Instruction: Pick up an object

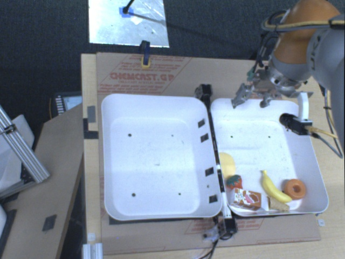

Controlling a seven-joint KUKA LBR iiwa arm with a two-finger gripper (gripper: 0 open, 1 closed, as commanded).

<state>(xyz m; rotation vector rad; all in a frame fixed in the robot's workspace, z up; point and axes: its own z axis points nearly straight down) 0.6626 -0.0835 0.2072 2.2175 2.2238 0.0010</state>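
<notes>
Brown cardboard-covered bench (156,72) against dark backdrop, carrying two white bins: left bin (116,109) at frame centre-left, right bin (318,190) holding banana (272,188), orange ring (294,188), yellow piece (226,164), red item (234,182) and printed packet (247,199), all clustered at lower right. Tool (253,95) at upper right above right bin's far rim, fingers spread wide, carrying nothing. Banana judged light, firm, slightly slick; best taken across mid-body, clear of ring just beside it.

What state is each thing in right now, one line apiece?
end effector: open, holding nothing, raised over the right bin's far rim
banana: lying flat in the right bin
orange ring: lying flat beside the banana
snack packet: lying flat at the near rim
</notes>
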